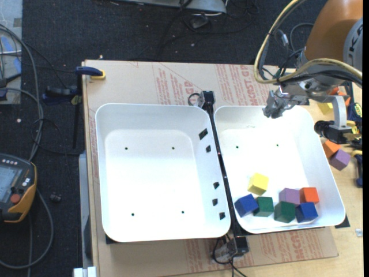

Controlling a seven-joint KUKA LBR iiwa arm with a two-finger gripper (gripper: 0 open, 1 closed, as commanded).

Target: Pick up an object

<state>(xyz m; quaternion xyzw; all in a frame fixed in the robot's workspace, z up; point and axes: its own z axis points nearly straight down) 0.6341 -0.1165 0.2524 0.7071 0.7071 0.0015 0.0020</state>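
Observation:
Several small blocks lie at the front of the right bin (300,133): a yellow block (258,183), a blue block (246,205), two green blocks (265,206) (284,212), a purple block (289,196), an orange block (309,194) and another blue block (307,212). My gripper (275,108) hangs above the back edge of the right bin, well behind the blocks. Nothing shows between its fingers.
The left bin (109,154) stands beside the right one, with a black divider strip (218,166) between them. An orange block (330,149) and a purple block (340,158) lie on the bench right of the bins. Cables and clamps ring the board.

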